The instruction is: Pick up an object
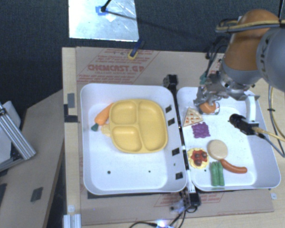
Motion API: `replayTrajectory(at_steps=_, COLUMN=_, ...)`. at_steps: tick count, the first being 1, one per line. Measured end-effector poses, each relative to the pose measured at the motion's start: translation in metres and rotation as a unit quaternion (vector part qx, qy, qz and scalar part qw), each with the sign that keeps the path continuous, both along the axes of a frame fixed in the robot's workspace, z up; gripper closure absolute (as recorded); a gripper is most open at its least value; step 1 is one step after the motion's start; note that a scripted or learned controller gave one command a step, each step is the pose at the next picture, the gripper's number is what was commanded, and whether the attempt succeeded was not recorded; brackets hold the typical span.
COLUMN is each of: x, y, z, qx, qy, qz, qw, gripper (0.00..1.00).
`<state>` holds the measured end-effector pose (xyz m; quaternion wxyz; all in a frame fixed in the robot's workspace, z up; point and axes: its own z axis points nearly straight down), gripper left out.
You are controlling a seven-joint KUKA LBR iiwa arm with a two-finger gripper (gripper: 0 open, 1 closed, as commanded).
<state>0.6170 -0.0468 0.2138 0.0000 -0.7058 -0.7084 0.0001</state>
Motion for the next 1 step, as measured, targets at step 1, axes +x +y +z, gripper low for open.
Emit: replayTrajectory(at_steps=1, x=0.0038, y=0.0050, z=0.0204, qx=0.0003, qy=-0.002, qz=0.001, qw=1.0000, gripper=1.00)
